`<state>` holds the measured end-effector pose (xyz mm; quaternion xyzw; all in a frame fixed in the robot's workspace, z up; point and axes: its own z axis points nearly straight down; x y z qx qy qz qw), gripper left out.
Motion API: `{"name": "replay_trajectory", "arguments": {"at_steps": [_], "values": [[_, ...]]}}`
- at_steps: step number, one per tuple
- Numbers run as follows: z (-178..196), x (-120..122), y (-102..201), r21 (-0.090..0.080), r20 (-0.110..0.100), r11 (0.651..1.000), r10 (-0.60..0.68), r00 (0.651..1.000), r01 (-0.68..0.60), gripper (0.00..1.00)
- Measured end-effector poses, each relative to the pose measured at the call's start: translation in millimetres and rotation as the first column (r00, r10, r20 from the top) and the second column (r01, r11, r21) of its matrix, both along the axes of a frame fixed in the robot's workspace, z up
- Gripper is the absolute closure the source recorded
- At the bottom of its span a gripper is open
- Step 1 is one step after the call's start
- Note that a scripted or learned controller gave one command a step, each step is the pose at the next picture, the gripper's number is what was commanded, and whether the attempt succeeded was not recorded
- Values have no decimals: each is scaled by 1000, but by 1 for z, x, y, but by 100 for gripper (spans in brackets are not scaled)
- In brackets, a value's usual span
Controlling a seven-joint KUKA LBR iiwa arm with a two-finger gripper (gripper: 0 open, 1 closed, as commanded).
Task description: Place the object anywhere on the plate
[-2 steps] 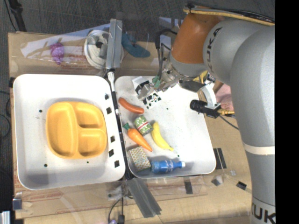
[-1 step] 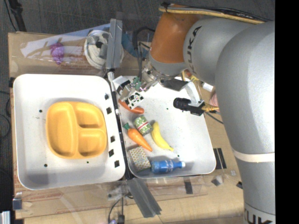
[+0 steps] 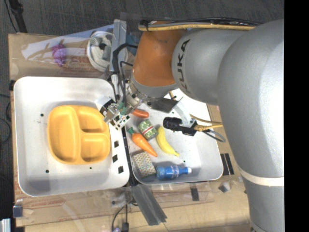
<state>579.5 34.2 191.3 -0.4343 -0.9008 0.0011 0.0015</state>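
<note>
A yellow plate (image 3: pixel 79 133) with three compartments lies in the left bin (image 3: pixel 29 100). My gripper (image 3: pixel 116 113) hangs low over the wall between the two bins, just off the plate's upper right corner. In the right bin (image 3: pixel 212 163), closest to the gripper, lie a small orange carrot (image 3: pixel 140 113), a green can (image 3: pixel 147 129) and a larger carrot (image 3: pixel 144 144). Nothing lies on the plate.
Farther along the right bin are a yellow banana (image 3: pixel 166 142), a patterned block (image 3: pixel 143 163) and a blue bottle (image 3: pixel 169 172) on its side. The arm's wide body covers the far part of the right bin. A purple thing (image 3: pixel 59 53) lies beyond the left bin.
</note>
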Motion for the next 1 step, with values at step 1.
{"name": "replay_trajectory", "arguments": {"at_steps": [1], "values": [[0,0,-1,0,0,1000,-1,1000,1,0]]}}
